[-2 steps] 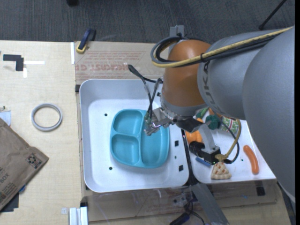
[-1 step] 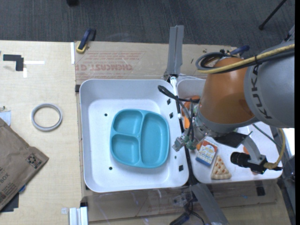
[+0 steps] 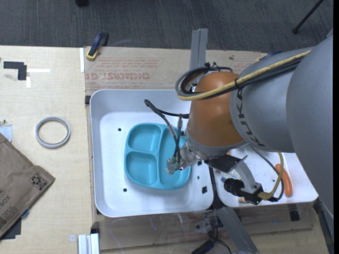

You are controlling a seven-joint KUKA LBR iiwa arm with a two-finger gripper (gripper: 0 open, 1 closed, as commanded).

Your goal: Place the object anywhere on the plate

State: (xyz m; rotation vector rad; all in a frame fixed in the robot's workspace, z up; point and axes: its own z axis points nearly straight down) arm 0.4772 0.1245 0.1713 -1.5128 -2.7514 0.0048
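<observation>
Nearest you, your gripper (image 3: 175,164) hangs over the right compartment of the blue divided plate (image 3: 145,155) in the left white bin (image 3: 106,142); you cannot tell how its fingers stand. An orange object (image 3: 286,180) lies in the right bin (image 3: 302,194), well apart from the plate. Farther left, a tape ring (image 3: 53,132) rests on the bench (image 3: 42,99).

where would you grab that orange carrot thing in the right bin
Grip the carrot across its narrow middle, coming straight down from above. It lies flat and long near the right bin's far right wall, running roughly top to bottom in the view, so the jaws should close left-right across it, probably.
</observation>
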